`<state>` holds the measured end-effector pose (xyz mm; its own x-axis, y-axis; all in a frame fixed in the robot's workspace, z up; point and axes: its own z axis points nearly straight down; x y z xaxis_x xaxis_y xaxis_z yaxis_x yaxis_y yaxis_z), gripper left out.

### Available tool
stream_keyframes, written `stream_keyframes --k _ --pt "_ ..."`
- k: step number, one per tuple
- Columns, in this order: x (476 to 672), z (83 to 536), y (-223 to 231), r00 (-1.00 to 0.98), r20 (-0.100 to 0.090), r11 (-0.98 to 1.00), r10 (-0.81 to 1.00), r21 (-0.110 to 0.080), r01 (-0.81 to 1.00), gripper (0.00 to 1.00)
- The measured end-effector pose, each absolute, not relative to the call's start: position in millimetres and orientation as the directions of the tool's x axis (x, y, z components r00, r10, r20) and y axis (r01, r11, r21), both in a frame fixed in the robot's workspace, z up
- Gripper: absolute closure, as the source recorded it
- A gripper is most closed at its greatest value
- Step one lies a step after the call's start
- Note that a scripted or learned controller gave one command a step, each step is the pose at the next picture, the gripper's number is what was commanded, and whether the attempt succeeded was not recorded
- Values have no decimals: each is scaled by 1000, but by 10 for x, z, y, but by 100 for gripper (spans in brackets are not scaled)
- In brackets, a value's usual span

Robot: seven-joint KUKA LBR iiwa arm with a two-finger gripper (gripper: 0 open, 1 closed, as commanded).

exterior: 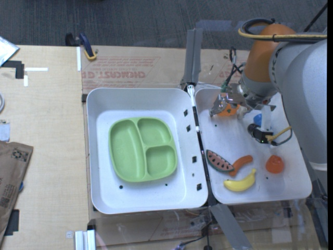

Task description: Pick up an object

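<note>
gripper (225, 107) low in right bin's (291, 191) upper left corner | jaws: cannot tell | orange toy (229, 111) touching it | risk: bin wall blocks closing, toy slips

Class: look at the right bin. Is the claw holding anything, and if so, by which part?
It cannot be told. The claw is low in the right bin, over a small orange object, but no grip shows.

The robot's big, smooth, light-grey rounded arm (307, 82) carries a glossy orange band (263, 53) above its wrist. Yellow and black cables (270, 33) loop over it, and a green wire (229, 79) trails toward the small metallic end effector (222, 105).
</note>
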<state>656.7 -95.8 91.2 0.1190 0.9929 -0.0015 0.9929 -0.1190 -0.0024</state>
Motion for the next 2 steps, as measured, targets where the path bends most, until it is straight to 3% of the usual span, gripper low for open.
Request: stream_keyframes --k 1,2 --pt "6532 977 -966 118 -4 -118 993 -19 993 100" --pt "6174 2271 -500 -429 -1 429 903 -1 903 100"
